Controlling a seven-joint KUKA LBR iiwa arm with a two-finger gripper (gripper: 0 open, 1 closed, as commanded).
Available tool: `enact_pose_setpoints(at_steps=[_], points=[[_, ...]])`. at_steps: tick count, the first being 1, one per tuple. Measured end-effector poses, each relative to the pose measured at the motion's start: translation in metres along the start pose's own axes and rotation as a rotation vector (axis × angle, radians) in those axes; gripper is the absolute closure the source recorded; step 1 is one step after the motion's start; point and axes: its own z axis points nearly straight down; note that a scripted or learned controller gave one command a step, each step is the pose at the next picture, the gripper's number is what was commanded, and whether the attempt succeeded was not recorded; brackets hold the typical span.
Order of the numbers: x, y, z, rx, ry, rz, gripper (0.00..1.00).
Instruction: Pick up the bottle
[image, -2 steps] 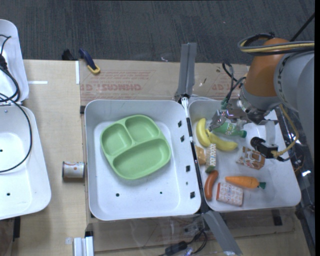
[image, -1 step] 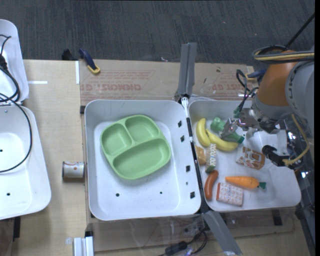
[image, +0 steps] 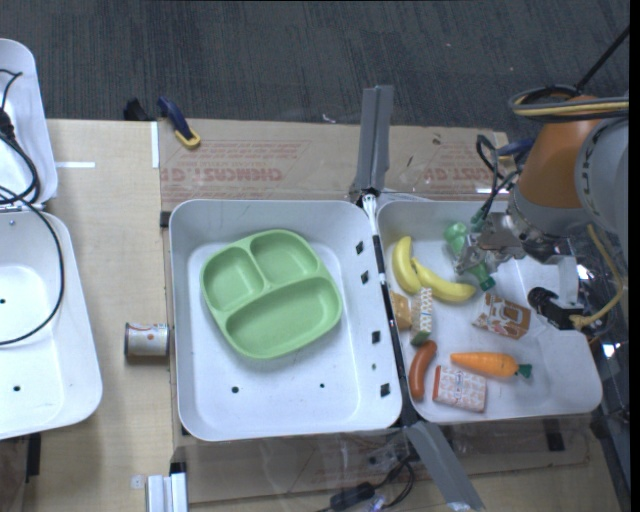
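A green divided plate (image: 270, 293) sits in the left bin (image: 190, 330). Bananas (image: 425, 272) lie in the right bin (image: 560, 395). The green bottle (image: 460, 240) looks light and slippery; grab its middle. The gripper (image: 478, 255) touches it; I cannot tell its opening.

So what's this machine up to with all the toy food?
A robot arm is reaching into the right bin, which holds bananas, a carrot, a sausage and some small packets. Its gripper is down over a green bottle near the bananas, the thing it is meant to pick up, but I can't tell whether it has hold of it. The left bin holds a green divided plate.
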Motion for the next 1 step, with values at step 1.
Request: enact_pose_setpoints(at_steps=[1], points=[[0.0484,0.0065,-0.1021,-0.001,0.0,0.099,1.0]])
